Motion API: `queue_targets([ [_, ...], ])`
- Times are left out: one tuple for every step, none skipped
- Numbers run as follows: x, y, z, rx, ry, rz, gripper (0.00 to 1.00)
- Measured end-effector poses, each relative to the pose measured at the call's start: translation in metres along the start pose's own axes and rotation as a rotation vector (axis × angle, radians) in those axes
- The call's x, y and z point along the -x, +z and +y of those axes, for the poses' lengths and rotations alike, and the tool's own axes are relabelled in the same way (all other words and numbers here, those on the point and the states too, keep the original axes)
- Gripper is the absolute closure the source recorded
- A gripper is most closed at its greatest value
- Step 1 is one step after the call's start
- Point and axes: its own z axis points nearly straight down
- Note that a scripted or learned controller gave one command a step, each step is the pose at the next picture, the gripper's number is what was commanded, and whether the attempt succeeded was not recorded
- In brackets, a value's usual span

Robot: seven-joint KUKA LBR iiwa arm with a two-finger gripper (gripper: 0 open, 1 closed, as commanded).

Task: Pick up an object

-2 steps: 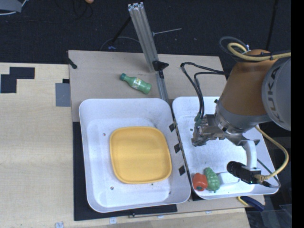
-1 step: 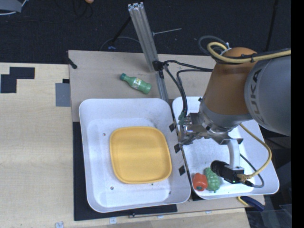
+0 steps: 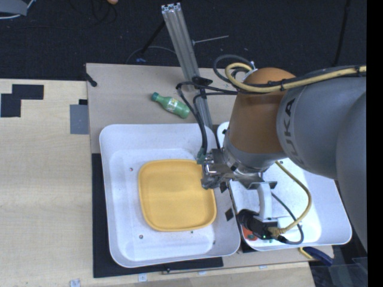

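A yellow, rounded-square plate [image 3: 173, 194] lies flat in the left white bin [image 3: 119, 238]. My gripper [image 3: 209, 173] hangs low over the plate's right edge, near the wall between the two bins. The metal parts at its tip overlap the plate's rim, and I cannot tell whether they touch it. The grey arm with its orange band [image 3: 260, 115] reaches in from the right and hides much of the right bin [image 3: 326, 217].
A small green bottle [image 3: 170, 104] lies on its side on the bench behind the left bin. A slanted aluminium post [image 3: 182, 40] rises behind the bins. Bare white floor shows around the plate in the left bin.
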Motion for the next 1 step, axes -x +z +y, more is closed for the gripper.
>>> queue_targets([
  [0.0014, -0.0006, 0.0003, 0.001, 0.002, -0.001, 0.0],
])
